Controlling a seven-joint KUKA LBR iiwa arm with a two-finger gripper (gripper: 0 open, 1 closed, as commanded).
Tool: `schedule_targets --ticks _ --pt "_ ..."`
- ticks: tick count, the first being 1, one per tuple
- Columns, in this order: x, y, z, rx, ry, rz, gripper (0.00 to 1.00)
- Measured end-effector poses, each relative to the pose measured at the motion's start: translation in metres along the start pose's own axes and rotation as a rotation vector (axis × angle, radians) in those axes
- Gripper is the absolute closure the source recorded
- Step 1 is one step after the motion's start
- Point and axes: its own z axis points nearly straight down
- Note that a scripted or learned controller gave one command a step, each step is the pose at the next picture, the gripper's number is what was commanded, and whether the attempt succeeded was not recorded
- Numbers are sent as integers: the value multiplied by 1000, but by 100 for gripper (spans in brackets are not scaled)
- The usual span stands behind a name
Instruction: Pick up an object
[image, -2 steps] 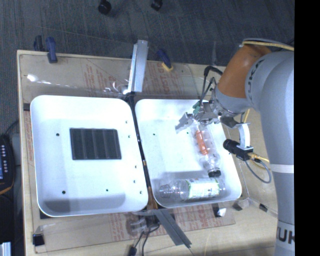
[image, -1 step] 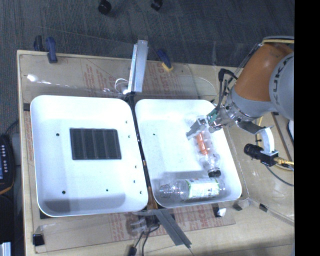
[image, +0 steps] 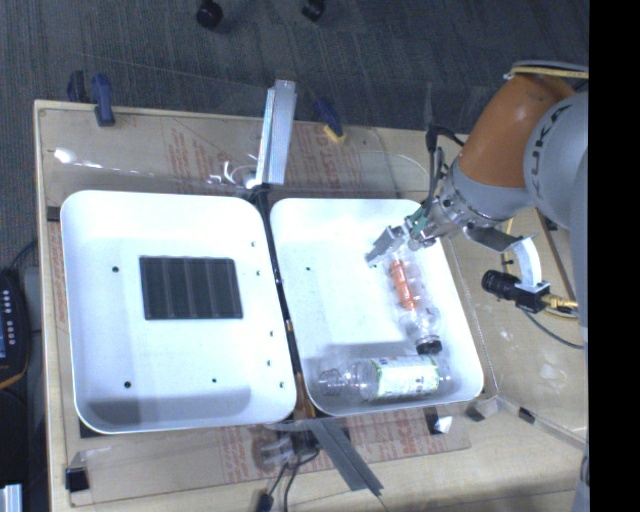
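A small clear bottle with an orange label and a black cap (image: 408, 292) lies lengthwise in the right bin (image: 330, 300), close to its right wall. A larger clear bottle with a white and green label (image: 385, 379) lies along that bin's front wall. A dark grey ribbed rectangular block (image: 190, 288) rests flat in the left bin (image: 100, 350). My gripper (image: 400, 240) hovers at the back right of the right bin, just above the far end of the orange-label bottle. It is open, with nothing between its fingers.
The arm's grey and orange wrist (image: 505, 140) reaches in over the right bin's back right corner. A metal bar (image: 275, 135) stands behind the divide between the bins. Blue clamps (image: 100, 98) hold the bench's back edge.
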Motion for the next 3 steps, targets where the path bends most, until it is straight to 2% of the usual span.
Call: schedule_targets --ticks 1,2,3 --pt "0 1 -10 -1 -1 -3 100" --pt "0 1 -10 -1 -1 -3 0" --pt "-8 31 25 -1 0 -105 0"
